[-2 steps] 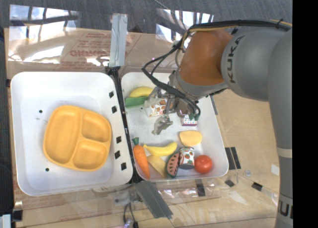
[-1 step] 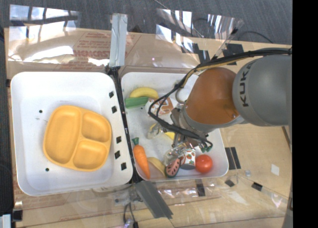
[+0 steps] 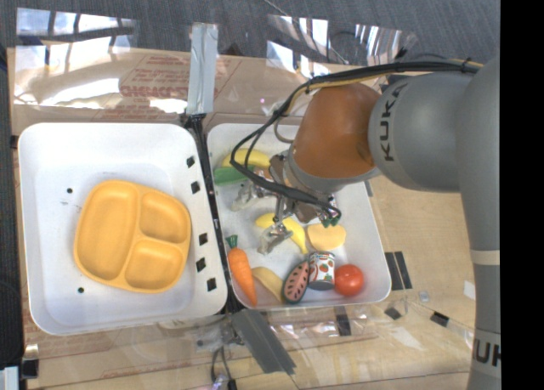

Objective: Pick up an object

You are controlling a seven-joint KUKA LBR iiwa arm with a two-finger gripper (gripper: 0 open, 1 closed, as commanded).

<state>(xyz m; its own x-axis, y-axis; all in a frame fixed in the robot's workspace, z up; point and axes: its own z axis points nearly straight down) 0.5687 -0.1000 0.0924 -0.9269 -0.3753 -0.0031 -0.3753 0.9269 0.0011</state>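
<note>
My gripper (image 3: 257,219) hangs low over the middle of the right bin (image 3: 374,248), under the orange band of the arm. Its two metal fingers (image 3: 245,196) stand apart, so it is open, with only bin floor between the tips. A yellow fruit piece (image 3: 289,228) lies just right of the nearer finger. Around it lie a banana (image 3: 247,159), a green vegetable (image 3: 226,176), a carrot (image 3: 240,271), a watermelon slice (image 3: 296,282), a small can (image 3: 321,268), a red tomato (image 3: 348,279) and a yellow wedge (image 3: 327,236). The wrist hides the bin's back right part.
The left bin (image 3: 42,167) holds a yellow divided tray (image 3: 132,234). A black divider with clips (image 3: 206,210) runs between the bins. Cardboard and grey tape (image 3: 201,65) lie behind them. A pale food piece (image 3: 268,279) lies near the carrot.
</note>
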